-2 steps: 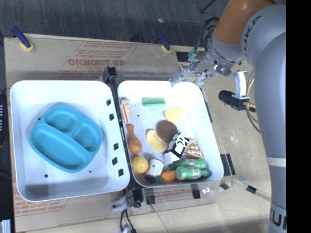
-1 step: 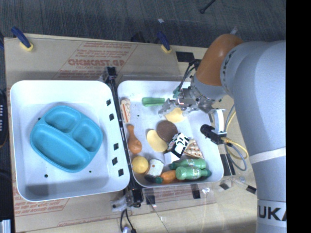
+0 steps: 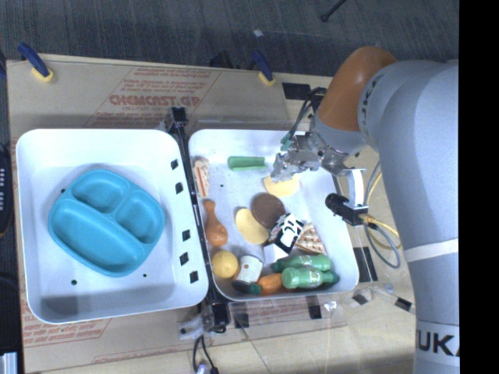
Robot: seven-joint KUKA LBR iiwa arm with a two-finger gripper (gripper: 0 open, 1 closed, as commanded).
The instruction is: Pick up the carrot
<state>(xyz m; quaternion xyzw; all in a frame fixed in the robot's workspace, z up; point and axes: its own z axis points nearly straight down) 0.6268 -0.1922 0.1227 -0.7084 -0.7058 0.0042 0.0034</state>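
The carrot is a small orange piece lying at the near edge of the right bin, wedged between a small can and a green bottle. My gripper hangs over the far right part of that bin, just above a pale yellow piece. It is well away from the carrot, towards the far side of the bin. Nothing shows between its fingers.
The right bin also holds a green stick, a hot dog, a drumstick, a lemon, a brown disc, a yellow disc, and a pizza slice. A blue divided plate lies in the left bin.
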